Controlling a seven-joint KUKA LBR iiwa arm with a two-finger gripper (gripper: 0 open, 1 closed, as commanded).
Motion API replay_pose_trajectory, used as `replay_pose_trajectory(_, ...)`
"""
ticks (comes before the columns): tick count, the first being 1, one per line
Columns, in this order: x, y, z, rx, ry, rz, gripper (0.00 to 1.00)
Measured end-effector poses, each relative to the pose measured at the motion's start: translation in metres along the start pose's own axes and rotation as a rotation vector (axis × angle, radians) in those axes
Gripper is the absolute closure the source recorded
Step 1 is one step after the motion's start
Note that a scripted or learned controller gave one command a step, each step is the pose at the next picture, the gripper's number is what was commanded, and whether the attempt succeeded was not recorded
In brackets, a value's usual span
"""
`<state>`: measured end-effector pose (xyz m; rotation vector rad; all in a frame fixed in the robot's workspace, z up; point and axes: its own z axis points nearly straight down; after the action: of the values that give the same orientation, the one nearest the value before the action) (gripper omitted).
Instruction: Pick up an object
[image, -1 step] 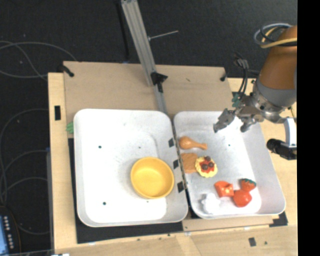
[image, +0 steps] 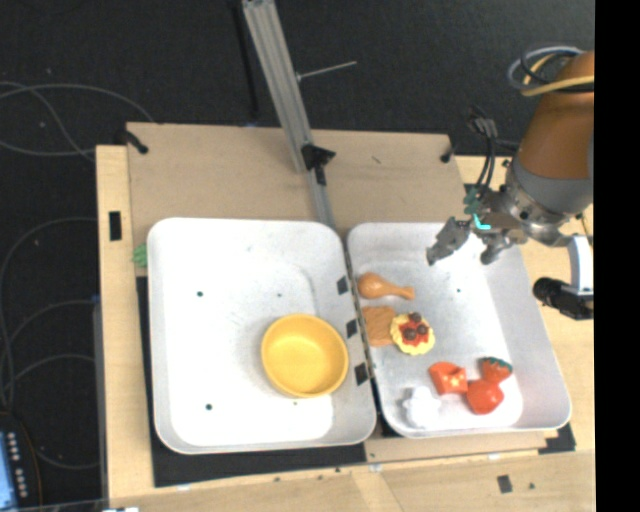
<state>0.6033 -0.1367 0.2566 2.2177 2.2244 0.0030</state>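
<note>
A drumstick (image: 383, 288) lies in the right bin (image: 520, 300), touching nothing. Above it and to its right hangs the tool (image: 467, 247), fingers spread, pinching nothing. A yellow bowl (image: 303, 355) sits lower left of the drumstick.

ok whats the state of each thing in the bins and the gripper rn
gripper: open, above the right bin, holding nothing
bowl: upright in the left bin
drumstick: lying flat
tart: flat, topping up
strawberry: on its side
red piece: lying loose beside the strawberry
right bin: level
</note>
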Motion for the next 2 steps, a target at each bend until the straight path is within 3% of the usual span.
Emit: replay_pose_trajectory(2, -0.006, -0.004, 0.124, 0.007, -0.003, 0.005, 0.00)
